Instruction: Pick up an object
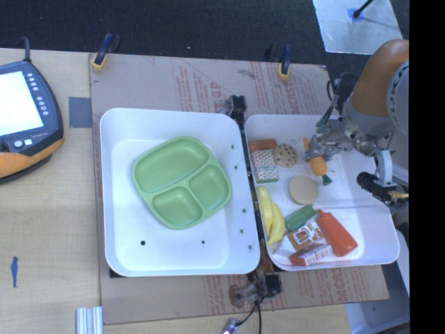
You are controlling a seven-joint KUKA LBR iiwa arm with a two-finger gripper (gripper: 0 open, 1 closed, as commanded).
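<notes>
Bright, even light from above washes the two white bins (pixel 174 259) to the left of and below my gripper (pixel 319 153) nearly featureless, shadows under the objects stay short and soft, fine detail looks slightly soft throughout, and the floor beyond my arm (pixel 375 82) falls dark.

The grey arm with its orange band (pixel 381 82) is cut off by the picture's right edge, and its wrist hides part of the right white bin's (pixel 361 256) far rim. Whether the jaws are apart or closed is too small to tell; a small orange piece (pixel 318 165) sits just under the gripper (pixel 321 152), and contact cannot be judged. At the table's left edge, the grey-and-orange handheld control pad (pixel 24 120) is cropped. Print on the small red-and-white carton (pixel 308 244) is unreadable.
</notes>
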